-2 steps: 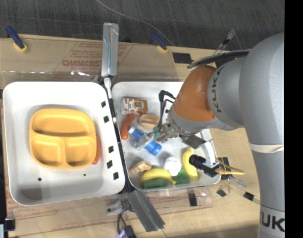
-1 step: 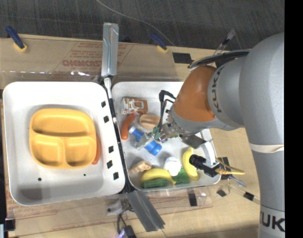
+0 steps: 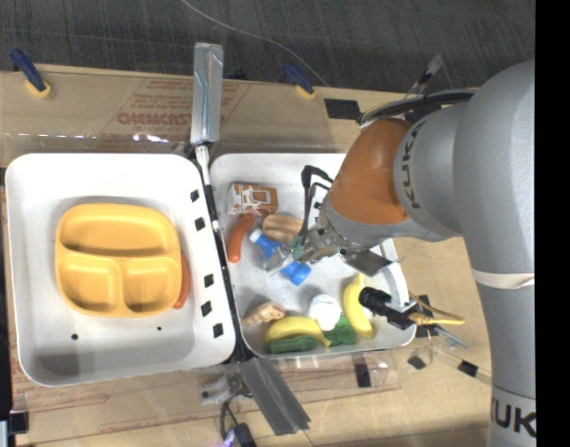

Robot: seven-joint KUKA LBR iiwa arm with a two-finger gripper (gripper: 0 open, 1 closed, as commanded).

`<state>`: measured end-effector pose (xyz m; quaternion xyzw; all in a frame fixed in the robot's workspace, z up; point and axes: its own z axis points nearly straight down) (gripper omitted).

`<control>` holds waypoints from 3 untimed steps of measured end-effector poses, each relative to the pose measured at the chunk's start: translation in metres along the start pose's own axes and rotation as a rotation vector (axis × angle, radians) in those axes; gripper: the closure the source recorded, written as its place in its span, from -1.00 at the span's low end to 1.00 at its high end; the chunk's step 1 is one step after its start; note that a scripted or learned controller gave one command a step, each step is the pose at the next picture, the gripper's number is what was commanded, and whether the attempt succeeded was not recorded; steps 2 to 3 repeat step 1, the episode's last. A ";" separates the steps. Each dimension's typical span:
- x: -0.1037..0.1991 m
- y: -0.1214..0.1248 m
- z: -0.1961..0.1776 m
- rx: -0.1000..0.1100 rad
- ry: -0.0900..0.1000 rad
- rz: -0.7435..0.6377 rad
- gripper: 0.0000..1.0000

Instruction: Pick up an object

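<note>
Right bin (image 3: 278,168) is crowded. Landmark is the red sausage (image 3: 237,237) by that bin's left wall, long axis roughly up-down in the view.

Gripper (image 3: 308,247) is down in the bin, right of the sausage. Claw state: cannot tell, the wrist body blocks it.

Likely target is the blue block (image 3: 296,273), right of the sausage and a bit below its lower end, just under the gripper. It's small and partly shadowed. Its long axis seems to run diagonally, upper end pointing back toward the sausage, but I'm not sure.

Clutter around it:
- Blue-and-white piece (image 3: 264,244) just right of the sausage, between it and the gripper.
- Tan bun-like thing (image 3: 283,224) right of the sausage's top end, close against the gripper.
- Printed brown packet (image 3: 252,196) just above the sausage.
- Tan lump (image 3: 264,314) below the sausage, then a banana (image 3: 294,326) lying crosswise on a green thing (image 3: 304,343).
- White ball (image 3: 324,310) below-right of the sausage, near the block, with a second banana (image 3: 357,310) beyond it.

Left of the sausage, across the divider, is the left bin (image 3: 33,203) with a yellow divided tray (image 3: 117,259).
</note>
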<state>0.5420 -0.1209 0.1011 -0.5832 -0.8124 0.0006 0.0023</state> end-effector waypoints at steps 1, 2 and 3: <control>0.043 0.042 -0.139 -0.013 -0.005 0.110 1.00; 0.043 0.042 -0.139 -0.013 -0.005 0.110 1.00; 0.043 0.042 -0.139 -0.013 -0.005 0.110 1.00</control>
